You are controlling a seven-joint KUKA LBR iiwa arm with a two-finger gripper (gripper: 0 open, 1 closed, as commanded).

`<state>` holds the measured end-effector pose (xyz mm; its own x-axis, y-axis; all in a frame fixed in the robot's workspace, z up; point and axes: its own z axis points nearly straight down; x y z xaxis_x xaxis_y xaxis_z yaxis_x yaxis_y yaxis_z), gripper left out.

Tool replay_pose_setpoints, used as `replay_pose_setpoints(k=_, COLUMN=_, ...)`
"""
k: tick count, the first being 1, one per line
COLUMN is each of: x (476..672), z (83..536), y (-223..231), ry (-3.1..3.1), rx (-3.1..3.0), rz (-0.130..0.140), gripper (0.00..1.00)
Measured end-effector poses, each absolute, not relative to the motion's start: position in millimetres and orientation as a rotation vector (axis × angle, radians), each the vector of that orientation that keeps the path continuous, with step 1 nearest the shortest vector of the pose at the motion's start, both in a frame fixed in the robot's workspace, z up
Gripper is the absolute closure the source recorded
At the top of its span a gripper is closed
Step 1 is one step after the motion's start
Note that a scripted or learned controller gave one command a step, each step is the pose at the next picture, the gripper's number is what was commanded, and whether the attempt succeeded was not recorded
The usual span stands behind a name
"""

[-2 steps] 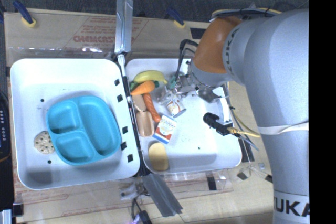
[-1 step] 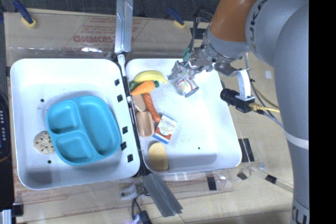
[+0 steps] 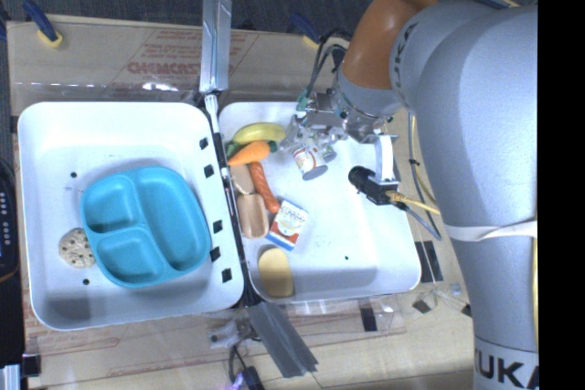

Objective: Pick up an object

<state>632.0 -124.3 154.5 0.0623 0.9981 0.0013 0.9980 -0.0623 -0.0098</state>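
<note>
Looking down on the right bin (image 3: 388, 237), you find the tool (image 3: 317, 131) hanging over its 12 o'clock end, with the arm reaching in from 3 o'clock. You cannot tell from this angle whether the tool is spread or pressed together. The nearest candidate is a small can (image 3: 311, 162), white with a red band. It sits just beside the tool at about 6 o'clock from it, on the bin floor or barely off it; which of the two is unclear. The can looks tipped, with its long axis running roughly from 10 to 4 o'clock, though it is small and hard to read. Your coming move likely depends on that short offset toward 6 o'clock, and on closing across the can's narrow width. A banana (image 3: 259, 133) and an orange carrot (image 3: 249, 152) lie farther off toward 9 o'clock, clear of the can.
</note>
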Motion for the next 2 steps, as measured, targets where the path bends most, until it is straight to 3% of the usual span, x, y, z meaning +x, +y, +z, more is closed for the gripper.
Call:
replay_pose_setpoints(k=1, x=595.6, z=251, y=-113, ry=-2.293, rx=-2.153, rz=-0.003, gripper=1.0)
replay_pose_setpoints(k=2, x=553.4, z=229, y=-61, ry=-2.384, rx=-2.038, rz=0.005, gripper=1.0)
